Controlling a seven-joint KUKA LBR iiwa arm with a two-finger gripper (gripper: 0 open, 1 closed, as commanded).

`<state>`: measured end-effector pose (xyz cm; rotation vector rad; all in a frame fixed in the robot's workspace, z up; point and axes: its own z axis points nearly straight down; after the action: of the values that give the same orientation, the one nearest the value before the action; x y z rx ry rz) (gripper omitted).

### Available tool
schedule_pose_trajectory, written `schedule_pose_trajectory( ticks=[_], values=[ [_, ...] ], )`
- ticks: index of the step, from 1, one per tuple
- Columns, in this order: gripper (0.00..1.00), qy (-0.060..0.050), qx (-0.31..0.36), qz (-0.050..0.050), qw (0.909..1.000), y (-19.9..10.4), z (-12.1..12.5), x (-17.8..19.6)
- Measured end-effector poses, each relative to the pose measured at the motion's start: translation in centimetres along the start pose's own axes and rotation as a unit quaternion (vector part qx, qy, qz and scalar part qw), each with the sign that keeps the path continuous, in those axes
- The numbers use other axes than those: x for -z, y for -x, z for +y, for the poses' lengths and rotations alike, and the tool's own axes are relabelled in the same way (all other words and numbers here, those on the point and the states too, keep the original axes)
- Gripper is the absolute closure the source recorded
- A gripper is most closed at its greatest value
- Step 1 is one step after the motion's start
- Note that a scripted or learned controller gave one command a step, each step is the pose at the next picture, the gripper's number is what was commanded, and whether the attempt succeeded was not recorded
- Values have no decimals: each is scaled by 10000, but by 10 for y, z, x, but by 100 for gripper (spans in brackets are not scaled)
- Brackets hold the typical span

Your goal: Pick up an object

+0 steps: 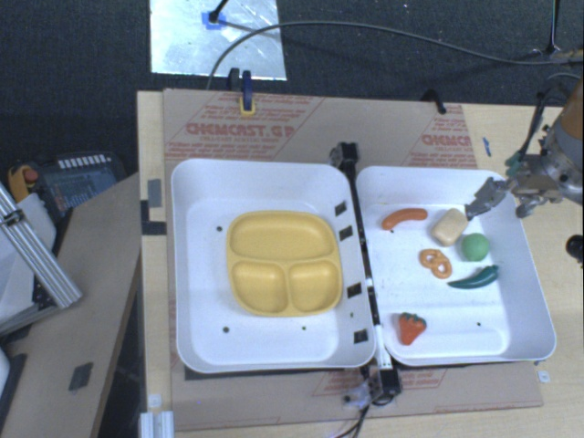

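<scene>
The worktop (301, 108) carries two shallow white bins side by side. The left bin (196, 245) holds a yellow tray (281, 261) with three compartments, which lies near its middle. The right bin (511, 327) holds six small toy foods. The arm (570, 144) comes in from the right edge, and its tool (504, 199) hangs over the upper right corner of the right bin. The two fingers are spread apart and there is nothing between them.

In the right bin, an orange sausage (404, 217) lies near the upper left. A beige piece like bread (448, 226) lies to its right, just below the nearer finger, and I cannot tell if they touch. A green ball (474, 246) sits just beside the beige piece. A dark green pepper (474, 278) lies below the ball. A small pretzel (436, 262) is left of the pepper. A red strawberry (411, 328) lies apart from the others, near the front edge.
</scene>
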<state>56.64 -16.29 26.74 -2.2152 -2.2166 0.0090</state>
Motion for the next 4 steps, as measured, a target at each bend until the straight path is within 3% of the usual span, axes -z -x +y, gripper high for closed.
schedule_pose_trajectory(
  ticks=[1,3,4],
  values=[
    [0,55,13,-10,10000,0,2,6],
    [0,31,2,-2,10000,-2,-8,-112],
    [0,36,4,-4,10000,0,-6,-154]
  ],
)
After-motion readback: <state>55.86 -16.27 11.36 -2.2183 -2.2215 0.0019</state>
